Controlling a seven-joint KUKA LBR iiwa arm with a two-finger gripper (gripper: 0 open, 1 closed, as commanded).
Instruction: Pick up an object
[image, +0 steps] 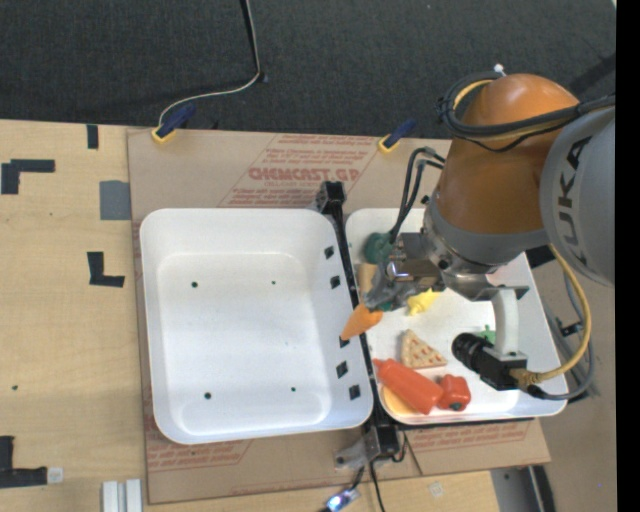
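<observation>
My gripper (386, 288) hangs low over the left side of the right bin (540, 300), close to the divider between the bins. An orange wedge-shaped piece (360, 321) lies just below and left of it, at the bin's left rim. A yellow piece (423, 301) sits right beside the gripper on its right. A dark green object (378, 245) and a tan piece (368, 272) lie behind the gripper. The wrist hides the bin's middle.
A tan triangular slice (422, 352), a long orange-red object (408, 385) and a small red one (455, 391) lie near the right bin's front edge. A bit of green (487, 330) shows farther right. The left bin (240, 320) stands alongside.
</observation>
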